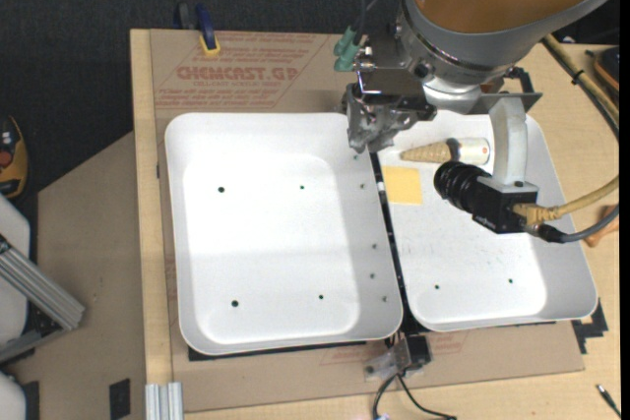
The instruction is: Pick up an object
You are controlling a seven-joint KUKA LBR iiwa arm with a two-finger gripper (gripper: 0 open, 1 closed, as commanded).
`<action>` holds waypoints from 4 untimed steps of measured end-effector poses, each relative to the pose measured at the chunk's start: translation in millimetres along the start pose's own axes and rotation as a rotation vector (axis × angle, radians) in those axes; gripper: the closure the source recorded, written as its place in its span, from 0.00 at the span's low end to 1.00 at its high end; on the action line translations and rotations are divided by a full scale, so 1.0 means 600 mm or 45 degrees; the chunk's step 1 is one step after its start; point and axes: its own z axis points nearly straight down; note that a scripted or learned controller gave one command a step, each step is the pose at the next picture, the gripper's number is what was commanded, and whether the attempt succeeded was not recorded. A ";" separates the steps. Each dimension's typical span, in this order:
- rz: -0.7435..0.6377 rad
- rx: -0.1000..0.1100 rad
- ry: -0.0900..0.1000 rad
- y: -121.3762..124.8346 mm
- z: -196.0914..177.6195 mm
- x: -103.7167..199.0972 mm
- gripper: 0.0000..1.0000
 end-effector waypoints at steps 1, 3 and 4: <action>0.012 -0.017 0.003 0.002 -0.027 -0.009 1.00; 0.011 -0.034 0.010 0.036 -0.077 0.113 1.00; 0.011 -0.019 0.004 0.034 -0.083 0.113 1.00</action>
